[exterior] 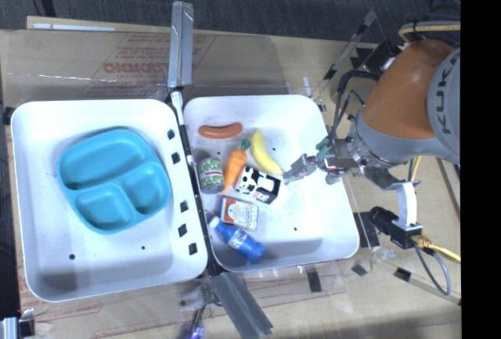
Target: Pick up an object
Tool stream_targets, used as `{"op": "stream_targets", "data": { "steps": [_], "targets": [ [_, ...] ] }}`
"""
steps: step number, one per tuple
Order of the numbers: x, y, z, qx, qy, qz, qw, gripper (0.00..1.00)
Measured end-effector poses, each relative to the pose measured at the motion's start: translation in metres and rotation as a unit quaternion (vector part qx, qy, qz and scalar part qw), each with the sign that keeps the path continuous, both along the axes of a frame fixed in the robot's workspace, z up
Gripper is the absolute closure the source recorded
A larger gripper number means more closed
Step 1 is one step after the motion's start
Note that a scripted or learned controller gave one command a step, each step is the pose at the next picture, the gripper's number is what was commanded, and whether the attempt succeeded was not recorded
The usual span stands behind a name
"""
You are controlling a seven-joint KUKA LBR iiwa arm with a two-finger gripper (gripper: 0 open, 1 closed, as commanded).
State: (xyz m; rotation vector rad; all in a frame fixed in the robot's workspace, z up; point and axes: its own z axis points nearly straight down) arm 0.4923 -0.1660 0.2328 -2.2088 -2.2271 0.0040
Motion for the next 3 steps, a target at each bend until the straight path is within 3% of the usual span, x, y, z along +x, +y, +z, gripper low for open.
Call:
{"op": "stream_targets", "data": {
  "steps": [1, 2, 3],
  "targets": [
    [0.053, 0.019, -0.11, -0.002, -0.009, 0.089, 0.996, 0.0],
    [0.126, 0.013, -0.123, -0.0035, -0.016, 0.079, 0.9968, 0.0],
    [0.086, 0.061, -0.14, -0.0007, -0.002, 0.074, 0.9973, 0.0]
  ]
}}
